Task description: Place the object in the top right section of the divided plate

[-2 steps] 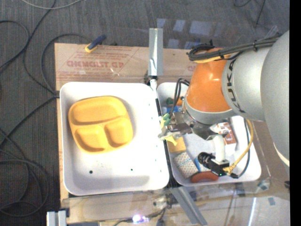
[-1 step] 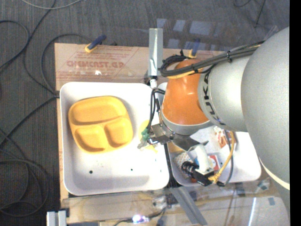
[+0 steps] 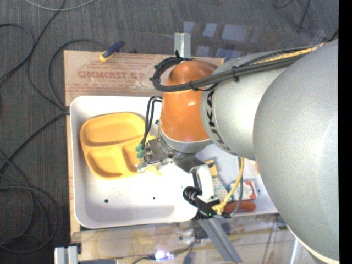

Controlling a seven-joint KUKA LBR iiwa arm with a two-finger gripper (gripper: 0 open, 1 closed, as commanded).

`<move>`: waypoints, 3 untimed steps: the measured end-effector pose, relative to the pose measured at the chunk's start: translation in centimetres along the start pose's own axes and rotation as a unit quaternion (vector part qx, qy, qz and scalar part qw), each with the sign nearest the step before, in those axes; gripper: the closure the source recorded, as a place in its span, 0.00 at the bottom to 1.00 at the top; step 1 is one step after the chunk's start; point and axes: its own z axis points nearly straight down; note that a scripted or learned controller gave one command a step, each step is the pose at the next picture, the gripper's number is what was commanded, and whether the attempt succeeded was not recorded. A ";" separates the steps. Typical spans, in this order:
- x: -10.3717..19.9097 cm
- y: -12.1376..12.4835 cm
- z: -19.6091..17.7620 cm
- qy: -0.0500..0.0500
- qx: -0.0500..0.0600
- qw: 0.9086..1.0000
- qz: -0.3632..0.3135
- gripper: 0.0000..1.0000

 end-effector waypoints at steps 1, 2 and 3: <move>5.8 3.7 -0.9 -0.001 0.000 0.986 -0.168 1.00; 0.1 0.1 -8.6 -0.002 -0.001 1.000 0.016 1.00; 3.9 0.8 1.2 0.000 0.001 0.999 -0.054 1.00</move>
